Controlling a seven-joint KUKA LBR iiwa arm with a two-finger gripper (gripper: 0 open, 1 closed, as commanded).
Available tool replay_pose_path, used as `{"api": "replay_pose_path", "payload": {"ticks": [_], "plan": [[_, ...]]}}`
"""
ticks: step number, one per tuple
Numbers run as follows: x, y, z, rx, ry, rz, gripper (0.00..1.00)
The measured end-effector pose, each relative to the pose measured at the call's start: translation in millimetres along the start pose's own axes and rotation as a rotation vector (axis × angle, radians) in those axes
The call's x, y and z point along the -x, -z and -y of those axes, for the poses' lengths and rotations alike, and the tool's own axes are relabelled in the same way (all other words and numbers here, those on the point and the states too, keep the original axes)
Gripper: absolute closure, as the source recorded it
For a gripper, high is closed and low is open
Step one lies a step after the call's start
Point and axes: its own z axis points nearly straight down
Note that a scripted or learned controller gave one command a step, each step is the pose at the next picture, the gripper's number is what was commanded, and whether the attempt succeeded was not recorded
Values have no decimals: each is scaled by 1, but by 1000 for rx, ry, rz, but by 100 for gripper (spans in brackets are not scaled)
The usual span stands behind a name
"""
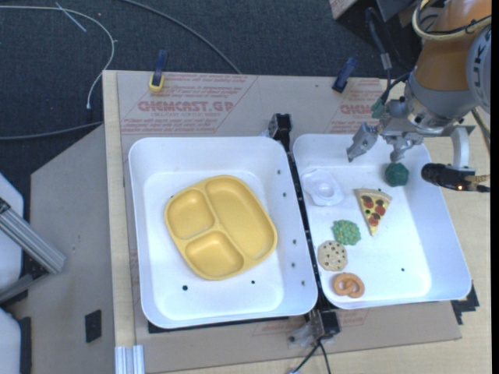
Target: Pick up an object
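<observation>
My gripper (380,149) hangs over the far end of the right bin (437,240), its two fingers spread open with nothing between them. A small dark green ball-like object (398,174) lies just in front of the right finger, apart from it or barely touching. Nearer the camera lie a pizza slice (374,208), a green broccoli piece (345,231), a chocolate-chip cookie (332,255) and a pretzel (348,285). A small white lid-like piece (321,187) rests near the bin's left wall.
The left bin (156,178) holds a yellow divided plate (221,226). A black clamp (280,125) sits between the bins at the far edge. Blue clips (160,67) (344,75) pin the cardboard base. The arm's orange band (460,14) rises at the top right.
</observation>
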Motion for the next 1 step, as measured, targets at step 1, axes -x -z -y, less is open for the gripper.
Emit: {"api": "replay_pose_path", "payload": {"ticks": [1], "plan": [[0, 9, -3, 15, 3, 2, 0]]}}
